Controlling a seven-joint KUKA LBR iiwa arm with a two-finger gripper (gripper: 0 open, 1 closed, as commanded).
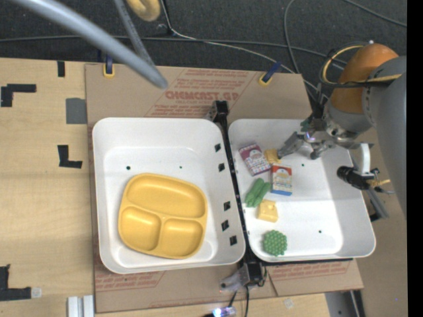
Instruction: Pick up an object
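I hung over the far part of the right white bin [344, 233] on a cardboard-covered bench [198, 88], my gripper [303, 145] fingers spread apart, clamping nothing. Near my left fingertip lay a small yellow block [272, 156]. The left bin [106, 144] held a glossy, yellow, three-compartment tray [162, 215].

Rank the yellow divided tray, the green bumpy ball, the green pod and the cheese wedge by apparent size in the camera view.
1. yellow divided tray, by far the largest
2. green pod and green bumpy ball: look alike in size, unranked
3. cheese wedge, slightly smaller
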